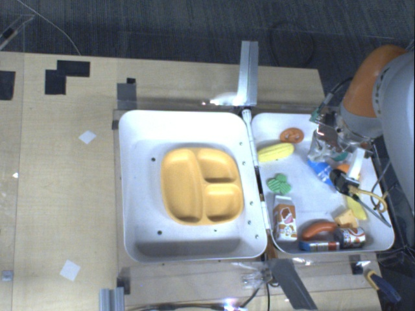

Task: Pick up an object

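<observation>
Wooden counter carries two bins; in the right bin, the tool is seen just above a blue object. Its grip cannot be told.

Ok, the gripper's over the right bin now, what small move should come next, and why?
Probably a short drop straight down. The gripper sits at the right bin's far right side, directly above a blue object, with nothing visibly between its fingers. The corn cob and green toy lie further left.

Grey arm with orange band, cables, metallic hand.
</observation>
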Robot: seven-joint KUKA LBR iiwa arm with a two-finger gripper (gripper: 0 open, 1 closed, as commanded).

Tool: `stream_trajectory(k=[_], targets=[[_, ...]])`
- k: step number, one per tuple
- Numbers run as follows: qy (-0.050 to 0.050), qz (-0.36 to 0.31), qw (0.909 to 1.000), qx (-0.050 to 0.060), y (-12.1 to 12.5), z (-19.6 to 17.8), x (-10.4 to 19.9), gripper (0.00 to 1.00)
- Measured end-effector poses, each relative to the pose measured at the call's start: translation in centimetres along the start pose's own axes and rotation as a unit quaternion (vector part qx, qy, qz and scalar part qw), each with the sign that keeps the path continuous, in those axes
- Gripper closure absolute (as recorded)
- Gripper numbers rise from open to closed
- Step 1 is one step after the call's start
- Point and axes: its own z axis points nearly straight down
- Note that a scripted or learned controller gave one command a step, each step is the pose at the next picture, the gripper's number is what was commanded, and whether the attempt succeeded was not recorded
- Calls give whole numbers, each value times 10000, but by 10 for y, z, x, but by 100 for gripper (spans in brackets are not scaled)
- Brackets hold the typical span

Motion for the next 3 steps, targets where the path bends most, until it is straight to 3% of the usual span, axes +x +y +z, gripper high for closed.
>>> stream_trajectory(k=[1,2,3], targets=[[10,2936,9559,-5,-21,-85,10,100],[8,2894,9572,-9,-21,-95,11,100],[-8,4340,9009,10,26,-80,-45,100]])
